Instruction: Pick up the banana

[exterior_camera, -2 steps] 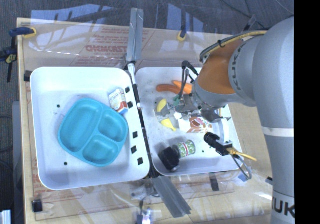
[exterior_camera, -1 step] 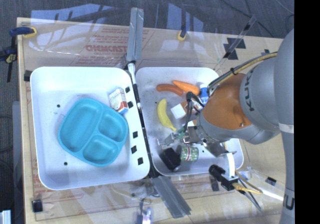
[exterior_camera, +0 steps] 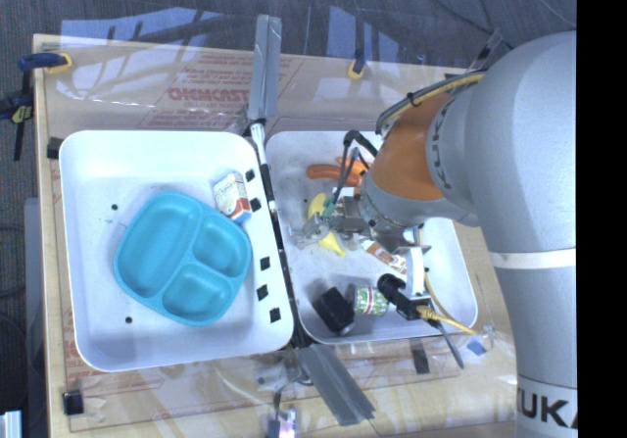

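Camera view. You have the arm reaching in over the right bin [exterior_camera: 460,260], with the gripper [exterior_camera: 345,220] low among the clutter at that bin's middle. Whether the jaws are open or closed you cannot tell; the wrist and cabling hide them.

The banana [exterior_camera: 324,226] shows as yellow pieces touching the jaws on their left side, partly hidden under the tool. No clear sign it sits between them.

Risks, as judgement:
- An orange object [exterior_camera: 323,171] lies just beyond the jaws and a small bottle with a green label [exterior_camera: 370,302] and a black object [exterior_camera: 334,309] lie nearer the bin's front edge. A closing grip could catch a neighbour instead.
- The banana, curved and smooth, may squirt sideways if pinched off-centre.
- The yellow-tipped cable [exterior_camera: 431,312] trailing below the wrist may snag on lift.

Left bin [exterior_camera: 88,230]: blue divided tray [exterior_camera: 184,257], small carton [exterior_camera: 231,195], both well apart from the jaws.
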`<action>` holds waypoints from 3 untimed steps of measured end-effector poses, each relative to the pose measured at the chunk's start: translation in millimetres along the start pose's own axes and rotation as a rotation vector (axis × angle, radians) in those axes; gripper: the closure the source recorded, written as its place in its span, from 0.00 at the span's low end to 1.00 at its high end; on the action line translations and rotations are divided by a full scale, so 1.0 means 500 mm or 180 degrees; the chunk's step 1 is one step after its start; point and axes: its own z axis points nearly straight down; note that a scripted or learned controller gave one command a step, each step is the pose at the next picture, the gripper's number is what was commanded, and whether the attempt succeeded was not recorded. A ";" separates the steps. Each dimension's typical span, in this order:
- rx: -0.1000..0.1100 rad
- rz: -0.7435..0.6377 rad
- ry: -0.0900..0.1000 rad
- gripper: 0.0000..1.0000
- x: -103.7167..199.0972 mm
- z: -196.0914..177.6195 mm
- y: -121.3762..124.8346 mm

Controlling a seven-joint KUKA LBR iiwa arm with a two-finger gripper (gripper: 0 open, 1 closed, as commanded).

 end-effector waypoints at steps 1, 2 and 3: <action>0.0010 -0.0011 0.0003 1.00 0.001 -0.018 -0.001; -0.0006 0.0048 0.0002 1.00 0.152 -0.231 0.093; -0.0001 0.0051 0.0001 0.00 0.151 -0.230 0.092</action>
